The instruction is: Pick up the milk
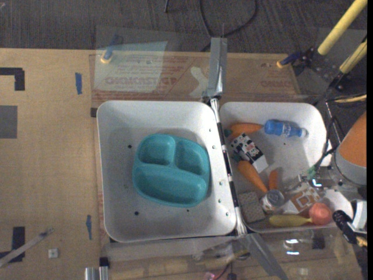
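The milk [247, 149] is a small carton with black and white cow patches. It lies on its side in the right bin [315, 116], close to that bin's left wall. My arm's orange band [356, 146] shows at the right edge. Below it, my gripper [313, 180] hangs over the near right part of the right bin, well to the right of the milk and apart from it. Clutter around the gripper blurs its outline.
Around the milk lie two carrots [246, 128] [253, 177] and a blue bottle [284, 129]. Nearer the front sit a can [273, 199], a patterned box [303, 200], a yellow banana [289, 220] and a pink ball [320, 213]. A teal divided plate [171, 170] lies in the left bin [116, 127].
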Controlling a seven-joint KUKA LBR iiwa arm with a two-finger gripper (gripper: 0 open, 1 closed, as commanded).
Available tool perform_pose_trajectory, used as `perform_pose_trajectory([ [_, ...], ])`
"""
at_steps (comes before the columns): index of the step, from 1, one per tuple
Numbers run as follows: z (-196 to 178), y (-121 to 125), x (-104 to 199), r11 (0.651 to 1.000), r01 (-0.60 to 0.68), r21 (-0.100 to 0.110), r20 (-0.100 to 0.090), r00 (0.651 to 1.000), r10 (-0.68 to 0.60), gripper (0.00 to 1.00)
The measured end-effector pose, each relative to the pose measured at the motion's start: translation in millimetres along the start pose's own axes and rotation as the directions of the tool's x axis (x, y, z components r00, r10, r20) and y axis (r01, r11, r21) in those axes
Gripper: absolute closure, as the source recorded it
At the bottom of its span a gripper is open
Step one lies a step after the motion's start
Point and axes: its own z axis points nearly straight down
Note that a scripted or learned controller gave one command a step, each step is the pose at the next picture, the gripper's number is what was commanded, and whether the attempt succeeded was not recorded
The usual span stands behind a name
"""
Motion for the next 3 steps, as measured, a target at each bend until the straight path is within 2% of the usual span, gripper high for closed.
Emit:
perform_pose_trajectory([
  [1, 0, 0, 0, 1.000, 0.000, 0.000, 0.000, 1.000, 0.000, 0.00],
  [2, -12, 3, -2, 1.000, -0.004, -0.010, 0.004, 1.000, 0.004, 1.00],
  [3, -11, 2, -2, 1.000, -0.003, -0.008, 0.004, 1.000, 0.003, 0.00],
])
